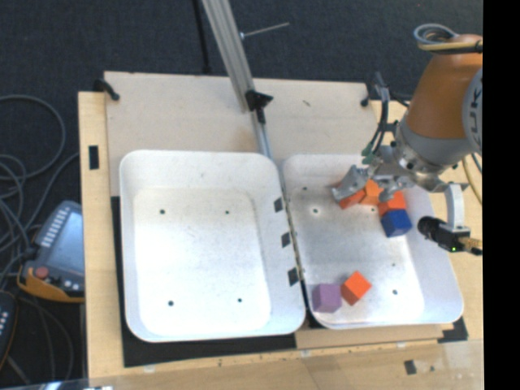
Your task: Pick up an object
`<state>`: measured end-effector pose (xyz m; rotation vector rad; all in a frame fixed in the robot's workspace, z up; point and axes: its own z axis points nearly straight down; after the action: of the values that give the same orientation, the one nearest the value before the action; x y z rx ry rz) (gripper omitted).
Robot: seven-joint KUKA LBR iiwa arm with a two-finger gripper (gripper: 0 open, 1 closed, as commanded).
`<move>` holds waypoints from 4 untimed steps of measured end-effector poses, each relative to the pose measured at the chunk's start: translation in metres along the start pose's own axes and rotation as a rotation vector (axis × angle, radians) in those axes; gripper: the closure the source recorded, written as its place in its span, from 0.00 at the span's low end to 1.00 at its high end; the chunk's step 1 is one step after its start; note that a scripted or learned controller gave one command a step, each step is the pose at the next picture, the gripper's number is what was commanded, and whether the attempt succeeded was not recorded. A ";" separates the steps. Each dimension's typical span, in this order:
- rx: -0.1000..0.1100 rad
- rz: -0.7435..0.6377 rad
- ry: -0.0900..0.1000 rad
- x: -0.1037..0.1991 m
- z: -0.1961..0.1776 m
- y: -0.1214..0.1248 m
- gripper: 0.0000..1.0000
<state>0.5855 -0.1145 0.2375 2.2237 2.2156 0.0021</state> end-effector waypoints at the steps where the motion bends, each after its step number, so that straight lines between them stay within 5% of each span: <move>1: 0.007 -0.002 -0.001 -0.039 0.131 0.030 0.00; 2: -0.005 -0.002 -0.003 -0.052 0.045 0.002 0.00; 3: -0.009 -0.004 -0.004 -0.062 0.107 0.055 0.00; 4: -0.017 -0.004 -0.005 -0.050 0.116 0.077 0.00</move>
<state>0.6626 -0.1651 0.1217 2.2076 2.2089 0.0152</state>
